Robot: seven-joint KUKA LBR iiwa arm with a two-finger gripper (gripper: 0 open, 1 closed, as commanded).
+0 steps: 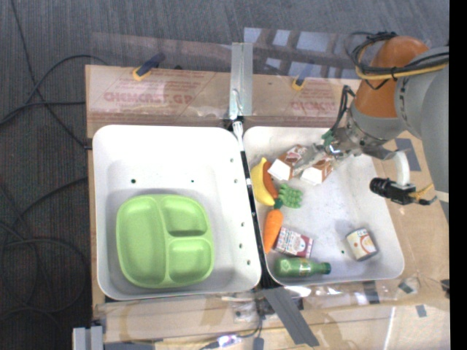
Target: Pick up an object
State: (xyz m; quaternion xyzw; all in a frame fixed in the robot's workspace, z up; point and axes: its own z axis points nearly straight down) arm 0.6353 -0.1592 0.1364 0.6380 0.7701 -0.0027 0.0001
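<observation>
Lettering on cardboard [153,97] unreadable; carton [293,242] label illegible; fingers [330,146] over right bin [379,224], grip unclear.

Green divided plate [166,240] in left bin [117,141], black cables [29,79] on grey floor [58,13]

Tool [330,146] fingers too small to tell; arm [427,86] cut by right edge.

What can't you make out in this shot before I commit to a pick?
- Gripper, camera view: fingertips too small and blurred against the toys to tell open from shut.
- Small box near it: contact unclear.
- Can label: too small to read.
- Banana: partly covered by neighbouring toys.
</observation>
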